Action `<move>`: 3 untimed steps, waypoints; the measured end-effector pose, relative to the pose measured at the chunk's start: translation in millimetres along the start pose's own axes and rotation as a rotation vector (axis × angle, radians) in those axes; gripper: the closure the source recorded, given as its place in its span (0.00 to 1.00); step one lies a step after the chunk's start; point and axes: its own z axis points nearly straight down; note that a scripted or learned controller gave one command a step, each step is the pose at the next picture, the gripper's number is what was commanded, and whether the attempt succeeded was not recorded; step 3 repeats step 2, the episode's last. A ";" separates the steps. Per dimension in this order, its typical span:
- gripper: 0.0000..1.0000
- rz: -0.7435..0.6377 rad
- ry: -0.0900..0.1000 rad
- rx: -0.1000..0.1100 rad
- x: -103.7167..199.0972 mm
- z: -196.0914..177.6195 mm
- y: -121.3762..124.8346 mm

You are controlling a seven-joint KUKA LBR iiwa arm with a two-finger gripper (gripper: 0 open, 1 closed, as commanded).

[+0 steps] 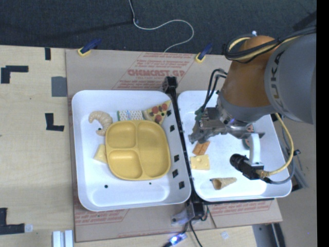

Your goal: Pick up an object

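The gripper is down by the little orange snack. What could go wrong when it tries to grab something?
The gripper sits just above the orange snack, close to the bin's left wall, so a finger might bump the wall or only nudge the snack away. The yellow cheese piece lies right beside the snack, so both could be pushed together. The snack looks flat, so the fingers may slide over it.

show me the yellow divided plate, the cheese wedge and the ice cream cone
yellow divided plate (138,150), camera view, on its centre ridge in the left bin
cheese wedge (200,162), camera view, on its flat top face
ice cream cone (224,182), camera view, on the middle of its side
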 end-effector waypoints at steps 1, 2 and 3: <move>1.00 0.004 -0.002 0.000 -11.2 5.6 -3.7; 1.00 0.002 -0.002 0.000 5.9 12.8 -9.8; 1.00 0.002 -0.002 0.000 5.9 12.8 -9.8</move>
